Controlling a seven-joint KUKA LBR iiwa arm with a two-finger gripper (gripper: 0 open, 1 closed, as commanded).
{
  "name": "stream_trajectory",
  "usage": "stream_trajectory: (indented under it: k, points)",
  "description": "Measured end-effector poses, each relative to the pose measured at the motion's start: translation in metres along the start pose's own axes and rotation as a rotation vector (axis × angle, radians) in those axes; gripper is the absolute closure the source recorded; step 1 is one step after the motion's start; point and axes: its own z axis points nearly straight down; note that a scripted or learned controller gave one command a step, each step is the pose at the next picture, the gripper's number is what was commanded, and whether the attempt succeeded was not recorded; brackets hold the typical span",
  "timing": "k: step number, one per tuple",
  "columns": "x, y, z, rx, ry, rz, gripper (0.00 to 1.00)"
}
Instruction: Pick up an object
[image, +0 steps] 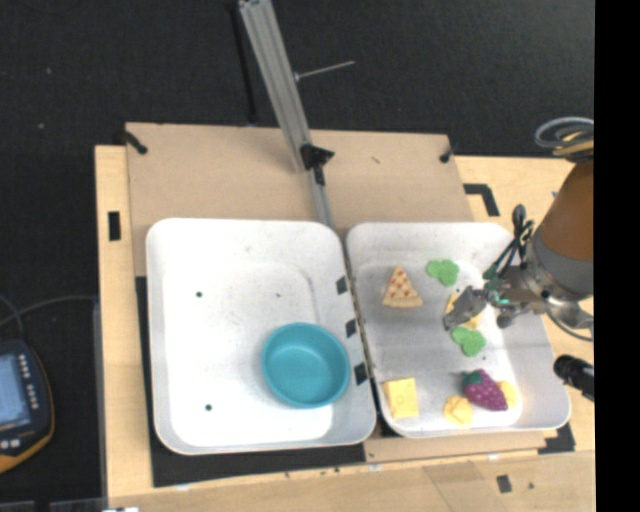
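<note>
Hovering low over the right bin (520, 240), the gripper (468, 310) sits between two green pieces: one (441, 270) just beyond it on the far side, the other (468, 341) just beside it on the near side. Finger spread cannot be judged; dark fingers merge with a yellow object beneath. Nothing is visibly held. The near green piece appears the closest candidate, lying directly nearward of the tool. Also present in this bin: pizza slice (401, 288) to the left, purple grapes (484, 389) and yellow block (402, 396) along the near edge. The left bin (200, 260) holds a blue bowl (306, 364).
</note>
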Motion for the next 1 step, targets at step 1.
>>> stream_trajectory:
  k: [1]
  points:
    - [-0.0001,0.0001,0.0000,-0.001,0.000,0.002,0.00]
